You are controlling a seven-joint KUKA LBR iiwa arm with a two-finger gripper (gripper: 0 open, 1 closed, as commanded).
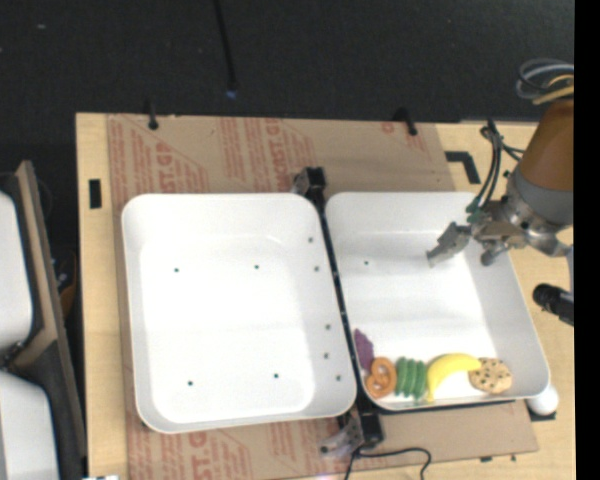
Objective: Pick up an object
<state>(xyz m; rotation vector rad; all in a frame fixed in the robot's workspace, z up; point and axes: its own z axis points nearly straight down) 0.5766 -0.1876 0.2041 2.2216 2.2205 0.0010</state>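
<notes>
Along the front wall of the right bin (pixel 430 298) lies a row of small toy foods: a purple piece (pixel 363 345), an orange pretzel (pixel 380 377), a green piece (pixel 412 376), a yellow banana (pixel 452 368) and a chocolate-chip cookie (pixel 492 374). My gripper (pixel 468 246) hangs over the bin's back right part, well behind that row. Its two grey fingers are spread apart and open, with nothing between them. The orange band (pixel 550 153) of the arm shows above it at the right edge.
The left bin (pixel 225 308) lies beside the right one, their rims meeting at a black clip (pixel 310 181) at the back. Both rest on a cardboard sheet (pixel 230 153) on the bench. White boxes (pixel 5 268) stand at the far left.
</notes>
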